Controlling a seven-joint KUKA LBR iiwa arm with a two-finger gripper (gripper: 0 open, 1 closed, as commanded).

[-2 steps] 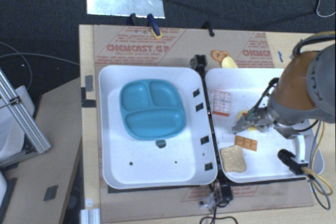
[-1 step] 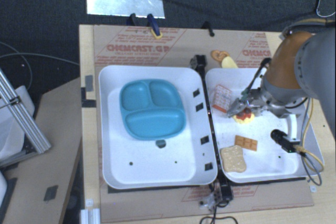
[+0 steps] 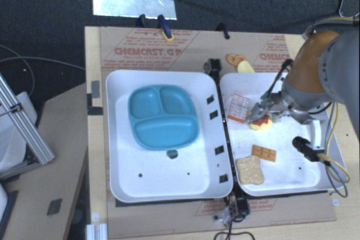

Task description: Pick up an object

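Observation:
My gripper (image 3: 260,114) is low in the right bin (image 3: 292,180), near its middle. It sits right over a small yellow and red object (image 3: 262,124), which peeks out beneath it. Just to its left lies a white packet with red print (image 3: 238,107). Nearer the front of the same bin are a brown cracker (image 3: 264,153) and a pale slice of toast (image 3: 250,170).
The left bin (image 3: 121,177) holds a blue divided plate (image 3: 163,117) and a small dark piece (image 3: 172,154) in front of it. Behind the right bin, on the cardboard, lie a brown item (image 3: 233,59) and a yellow one (image 3: 246,67).

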